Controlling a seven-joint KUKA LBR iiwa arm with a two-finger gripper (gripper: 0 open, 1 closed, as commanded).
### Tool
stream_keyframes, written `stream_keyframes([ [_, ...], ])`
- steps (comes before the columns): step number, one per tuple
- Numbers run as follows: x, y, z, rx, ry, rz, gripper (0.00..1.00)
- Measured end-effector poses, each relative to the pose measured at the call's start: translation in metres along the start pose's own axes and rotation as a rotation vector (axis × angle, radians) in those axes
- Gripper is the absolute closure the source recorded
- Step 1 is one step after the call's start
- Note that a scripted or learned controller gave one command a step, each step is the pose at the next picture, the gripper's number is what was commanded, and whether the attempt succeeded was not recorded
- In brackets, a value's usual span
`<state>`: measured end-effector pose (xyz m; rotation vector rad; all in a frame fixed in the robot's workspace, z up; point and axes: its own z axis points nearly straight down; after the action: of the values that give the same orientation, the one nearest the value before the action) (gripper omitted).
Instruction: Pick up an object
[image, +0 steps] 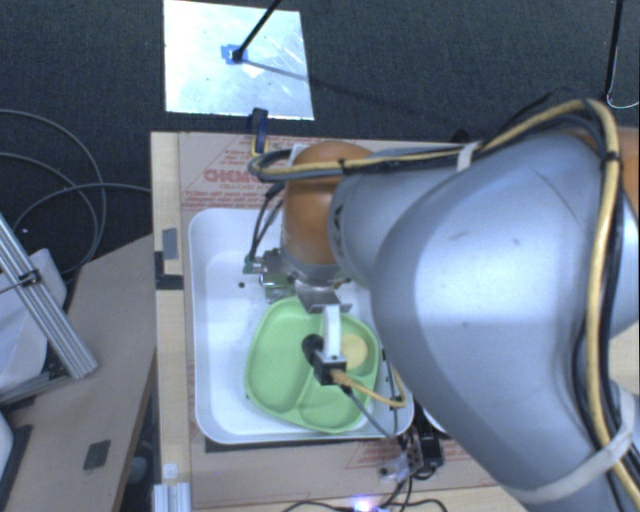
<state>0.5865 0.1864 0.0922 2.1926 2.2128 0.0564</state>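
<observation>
A light green divided plate (285, 375) lies in the near half of the left white bin (215, 300). A pale yellow thing (356, 350) rests in the plate's right compartment. My gripper (318, 300) hangs straight down over the plate's far edge, below the orange wrist band (305, 215). From this angle the wrist and arm hide the fingertips, and nothing is seen held between them. The big grey arm covers the right side of the view, including the other bin.
The left bin sits on a brown cardboard sheet (225, 170). A shiny foil square (235, 60) lies on the dark floor beyond it. Aluminium framing (40, 310) and cables stand to the left of the bench.
</observation>
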Motion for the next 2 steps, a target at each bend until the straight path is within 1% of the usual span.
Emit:
stream_keyframes([
  [1, -0.031, 0.052, 0.009, 0.037, -0.007, 0.010, 1.00],
  [2, -0.075, -0.023, -0.004, -0.021, -0.008, 0.018, 1.00],
])
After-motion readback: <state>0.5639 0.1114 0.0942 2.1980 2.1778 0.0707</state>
